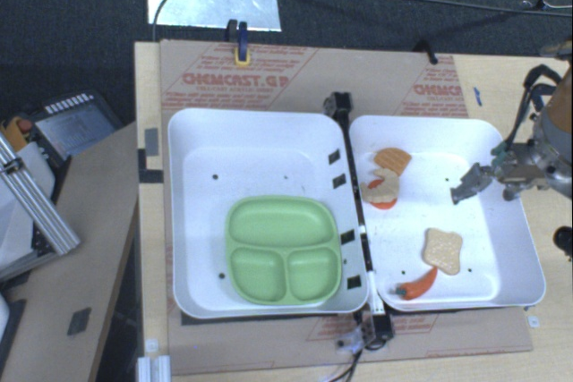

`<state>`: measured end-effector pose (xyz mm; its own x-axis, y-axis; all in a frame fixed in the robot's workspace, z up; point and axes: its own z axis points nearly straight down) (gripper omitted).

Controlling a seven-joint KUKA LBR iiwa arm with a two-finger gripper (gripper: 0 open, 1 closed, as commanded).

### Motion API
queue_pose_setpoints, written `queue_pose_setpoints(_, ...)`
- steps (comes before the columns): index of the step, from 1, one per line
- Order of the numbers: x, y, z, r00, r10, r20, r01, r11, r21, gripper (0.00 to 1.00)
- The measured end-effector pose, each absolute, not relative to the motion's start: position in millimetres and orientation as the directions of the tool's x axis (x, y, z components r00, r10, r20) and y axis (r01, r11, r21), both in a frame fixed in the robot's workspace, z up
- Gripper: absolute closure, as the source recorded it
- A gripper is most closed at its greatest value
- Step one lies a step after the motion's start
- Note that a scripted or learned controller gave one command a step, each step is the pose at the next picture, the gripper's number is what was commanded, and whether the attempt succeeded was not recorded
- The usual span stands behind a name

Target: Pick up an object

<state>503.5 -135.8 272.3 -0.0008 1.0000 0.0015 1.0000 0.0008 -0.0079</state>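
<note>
The right bin (515,259) holds a few small food toys. A tan bread slice (442,250) lies near its front, with an orange-red carrot-like piece (418,284) just below it at the front wall. Further back on the left lie an orange-brown piece (392,161) and a white and red piece (383,190). My gripper (467,186) hangs over the right half of this bin, pointing left, above and to the right of the bread slice. Nothing shows between its fingers.
The left bin (192,139) holds a green divided plate (281,249) toward its front. Black clips run along the seam between the bins (345,183). Cables cross the dark floor behind the bench, and a yellow clamp (241,45) sits at the board's far edge.
</note>
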Motion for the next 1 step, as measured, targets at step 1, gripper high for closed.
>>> queue_pose_setpoints(1,505.4,-135.6,277.4,-0.004,1.0,-0.001,1.0,0.004,0.003,0.0)
